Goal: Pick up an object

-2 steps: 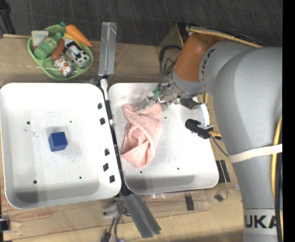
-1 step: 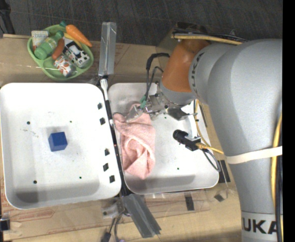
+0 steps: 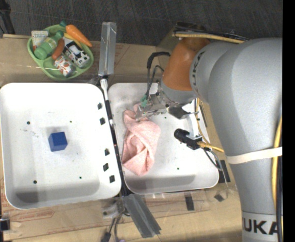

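Note:
A crumpled pink cloth [image 3: 141, 145] lies in the left half of the right bin [image 3: 187, 178], stretching from its middle toward the far side. My gripper [image 3: 146, 106] is low over the cloth's far end, where the fabric bunches up against it. The wrist and arm hide how firmly it meets the cloth. A blue cube [image 3: 58, 140] sits alone in the left bin [image 3: 51, 102], left of its middle and far from the gripper.
A green bowl [image 3: 42, 67] with toy vegetables and small cartons stands on the bench behind the left bin. A metal divider [image 3: 107, 49] runs between the bins. The large grey arm covers the right side of the bench.

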Action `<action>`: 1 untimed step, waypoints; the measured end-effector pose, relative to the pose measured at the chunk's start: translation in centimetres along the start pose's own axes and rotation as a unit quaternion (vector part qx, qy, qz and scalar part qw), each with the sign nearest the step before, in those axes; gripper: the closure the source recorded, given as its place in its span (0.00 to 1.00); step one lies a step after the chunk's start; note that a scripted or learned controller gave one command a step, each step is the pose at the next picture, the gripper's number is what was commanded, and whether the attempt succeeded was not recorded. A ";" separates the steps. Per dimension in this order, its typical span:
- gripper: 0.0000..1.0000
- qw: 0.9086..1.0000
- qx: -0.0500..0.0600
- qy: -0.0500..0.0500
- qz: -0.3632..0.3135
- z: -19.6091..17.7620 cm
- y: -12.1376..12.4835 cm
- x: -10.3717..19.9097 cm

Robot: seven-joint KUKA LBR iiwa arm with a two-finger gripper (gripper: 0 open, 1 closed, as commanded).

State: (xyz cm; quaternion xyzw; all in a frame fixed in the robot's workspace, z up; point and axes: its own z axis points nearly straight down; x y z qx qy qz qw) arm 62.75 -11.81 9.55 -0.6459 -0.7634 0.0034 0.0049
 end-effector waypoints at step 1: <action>1.00 0.987 -0.003 -0.002 -0.163 -9.3 3.3 2.4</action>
